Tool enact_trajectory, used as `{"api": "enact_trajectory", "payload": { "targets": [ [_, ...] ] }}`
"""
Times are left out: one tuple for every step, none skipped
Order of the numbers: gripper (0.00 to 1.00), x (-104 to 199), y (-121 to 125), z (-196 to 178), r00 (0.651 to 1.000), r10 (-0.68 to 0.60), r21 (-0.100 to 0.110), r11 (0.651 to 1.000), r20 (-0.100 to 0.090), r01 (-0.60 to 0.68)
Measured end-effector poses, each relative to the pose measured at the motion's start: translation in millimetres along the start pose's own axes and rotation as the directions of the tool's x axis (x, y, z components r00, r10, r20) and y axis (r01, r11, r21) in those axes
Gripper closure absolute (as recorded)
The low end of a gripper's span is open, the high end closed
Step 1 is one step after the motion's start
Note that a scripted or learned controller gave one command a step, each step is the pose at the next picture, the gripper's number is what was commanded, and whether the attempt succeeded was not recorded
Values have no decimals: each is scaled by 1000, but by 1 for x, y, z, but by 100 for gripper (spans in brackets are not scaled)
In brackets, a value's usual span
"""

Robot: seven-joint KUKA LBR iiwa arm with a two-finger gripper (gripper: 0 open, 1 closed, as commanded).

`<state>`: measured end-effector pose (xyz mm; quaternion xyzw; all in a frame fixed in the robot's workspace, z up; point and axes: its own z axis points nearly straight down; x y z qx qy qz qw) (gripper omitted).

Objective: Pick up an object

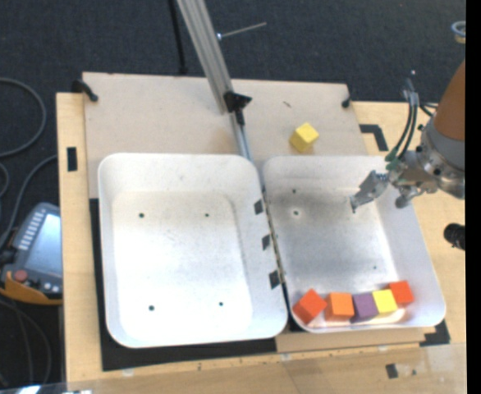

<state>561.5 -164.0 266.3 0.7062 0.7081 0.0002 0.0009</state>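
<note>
- A robotics lab or test cell, by the look of it, not a home or shop
- Plain wooden bench (167,113) on dark carpet, two white bins (183,249) set side by side
- Aluminium strut (203,43) rising from the bench
- Loose black cables (11,150) on the floor
- Handheld control pendant (35,253) lying at the left
- Small coloured foam blocks (355,304), test pieces

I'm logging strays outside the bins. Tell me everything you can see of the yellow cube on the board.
The yellow cube is a small, plain, matte block, foam-like in look, with a paler lit top. It sits slightly turned on the tan board just beyond the right bin, near its far rim. It touches nothing but the board.
</note>
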Motion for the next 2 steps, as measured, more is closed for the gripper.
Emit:
{"api": "enact_trajectory", "payload": {
  "targets": [
    [0, 39, -65, -37, 1000, -3, -2, 1000, -2, 3],
    [0, 143, -62, 73, 1000, -6, 9, 1000, -4, 6]
  ]
}}
